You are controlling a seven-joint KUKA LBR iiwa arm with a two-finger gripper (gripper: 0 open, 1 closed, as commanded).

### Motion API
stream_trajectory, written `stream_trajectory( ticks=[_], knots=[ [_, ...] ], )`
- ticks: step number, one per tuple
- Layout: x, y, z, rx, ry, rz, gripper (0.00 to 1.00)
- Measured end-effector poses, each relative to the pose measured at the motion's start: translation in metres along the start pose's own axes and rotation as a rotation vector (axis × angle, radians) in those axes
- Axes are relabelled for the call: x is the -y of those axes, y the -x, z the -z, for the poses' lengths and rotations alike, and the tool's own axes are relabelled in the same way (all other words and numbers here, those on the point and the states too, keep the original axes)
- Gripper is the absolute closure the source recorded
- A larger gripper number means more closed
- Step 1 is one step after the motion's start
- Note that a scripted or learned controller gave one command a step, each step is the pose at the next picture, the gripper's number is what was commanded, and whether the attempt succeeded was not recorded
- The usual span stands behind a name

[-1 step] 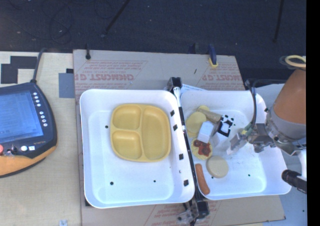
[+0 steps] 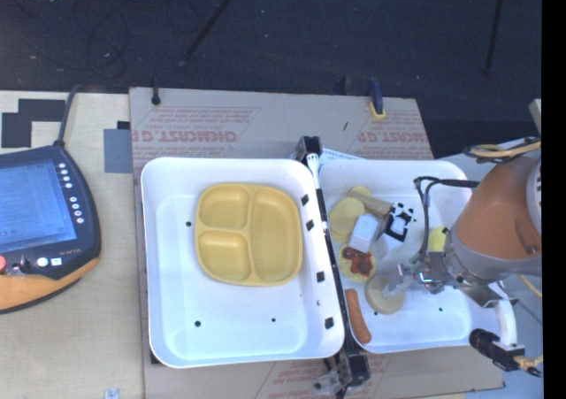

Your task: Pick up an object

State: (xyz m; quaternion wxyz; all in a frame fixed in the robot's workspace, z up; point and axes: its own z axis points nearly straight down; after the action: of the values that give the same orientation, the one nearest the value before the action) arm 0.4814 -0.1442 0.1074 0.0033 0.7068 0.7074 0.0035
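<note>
The arm (image 2: 495,220) reaches in from the right, its orange band sitting over the right bin (image 2: 442,335); the tool (image 2: 409,275) hangs low at the end of the wrist, over the middle of that bin, pointing towards the pile of small things there; its metal parts are tangled with cables and glare, so I cannot tell how far it is open, nor whether anything is held in it.

The things to be picked lie in the left half of the right bin; a round tan disc (image 2: 386,294) rests on the bin floor just beside the tool, close to touching it; an orange sausage-shaped piece (image 2: 357,317) lies near the bin's lower left wall, slanting along it; a dark red piece (image 2: 357,261) sits above the disc; a white block (image 2: 363,233) lies just above that, tilted; two pale yellow rounded pieces (image 2: 347,216) lie against the upper left of the pile, with a tan stick-like piece (image 2: 375,205) across them; a black-and-white patterned item (image 2: 400,221) stands to the right of the white block; a small yellow-green object (image 2: 437,239) sits close against the wrist.

The left bin (image 2: 168,318) holds a yellow divided plate (image 2: 248,234) with three compartments, lying flat in its upper middle; both bins rest on cardboard (image 2: 265,127) on the worktop; a handheld control pendant (image 2: 44,225) with a lit screen lies well apart at the far left.
</note>
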Motion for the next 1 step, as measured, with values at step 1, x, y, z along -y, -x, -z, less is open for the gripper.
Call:
stream_trajectory(
  ticks=[1],
  knots=[
    [0.0011, -0.0297, 0.2797, 0.003, 0.007, 0.002, 0.0]
  ],
)
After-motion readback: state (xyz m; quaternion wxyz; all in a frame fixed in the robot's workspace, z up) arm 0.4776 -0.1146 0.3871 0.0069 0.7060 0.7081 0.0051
